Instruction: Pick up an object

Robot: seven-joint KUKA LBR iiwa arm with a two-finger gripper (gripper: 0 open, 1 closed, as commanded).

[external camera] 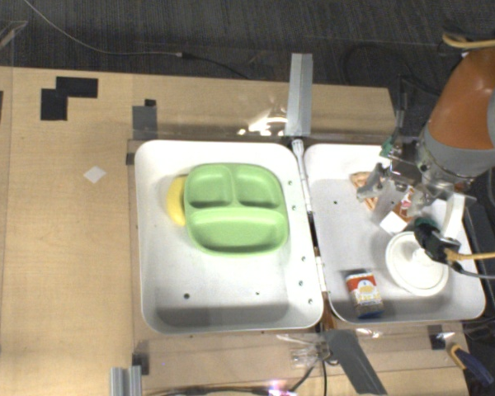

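Two white bins before us. Left bin [161, 304]: smooth green divided plate [233, 208], yellow piece [176, 200] tucked under its left edge. Right bin [338, 221]: round white bowl [415, 262], small box [364, 292], gripper [393, 195] over tan/red bits [365, 183]; grip state unclear.
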